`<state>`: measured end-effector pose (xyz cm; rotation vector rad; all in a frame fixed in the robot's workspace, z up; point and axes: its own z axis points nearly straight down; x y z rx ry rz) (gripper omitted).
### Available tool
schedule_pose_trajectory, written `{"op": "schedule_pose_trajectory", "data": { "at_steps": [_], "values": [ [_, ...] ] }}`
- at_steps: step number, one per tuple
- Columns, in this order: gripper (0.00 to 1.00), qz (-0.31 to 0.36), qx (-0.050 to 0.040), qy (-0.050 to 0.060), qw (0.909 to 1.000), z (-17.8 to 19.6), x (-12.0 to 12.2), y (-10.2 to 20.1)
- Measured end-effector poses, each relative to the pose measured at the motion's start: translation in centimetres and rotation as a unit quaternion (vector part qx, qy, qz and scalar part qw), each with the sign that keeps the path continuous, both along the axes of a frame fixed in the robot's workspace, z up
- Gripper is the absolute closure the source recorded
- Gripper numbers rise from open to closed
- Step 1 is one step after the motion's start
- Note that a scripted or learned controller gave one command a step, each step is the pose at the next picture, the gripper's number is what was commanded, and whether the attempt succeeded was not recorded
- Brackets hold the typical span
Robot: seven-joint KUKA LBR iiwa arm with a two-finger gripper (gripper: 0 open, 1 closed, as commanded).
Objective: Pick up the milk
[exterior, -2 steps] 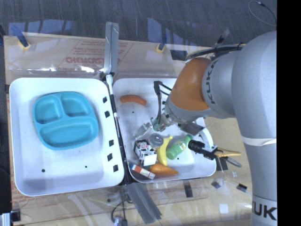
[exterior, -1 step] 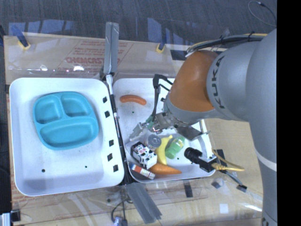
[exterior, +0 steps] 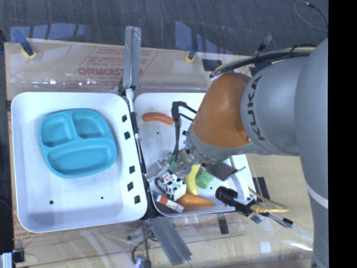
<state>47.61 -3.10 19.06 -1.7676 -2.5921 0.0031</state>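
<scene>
Reaching into the right bin (exterior: 146,144), our gripper (exterior: 177,169) hovers by the milk (exterior: 170,184) near its front edge; we cannot tell its state.

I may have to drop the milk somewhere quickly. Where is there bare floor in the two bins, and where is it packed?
Left bin: bare floor in front of the blue tray and along its left wall. Right bin: a bare strip at the back, around the sausage. Its front corner is crowded: milk, banana, carrot, with the arm over them.
</scene>
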Motion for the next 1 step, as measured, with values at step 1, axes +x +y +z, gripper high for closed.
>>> {"op": "schedule_pose_trajectory", "data": {
  "at_steps": [1],
  "values": [
    [0.0, 0.033, -0.0004, -0.002, 0.9995, 0.04, 0.02, -4.6]
  ]
}}
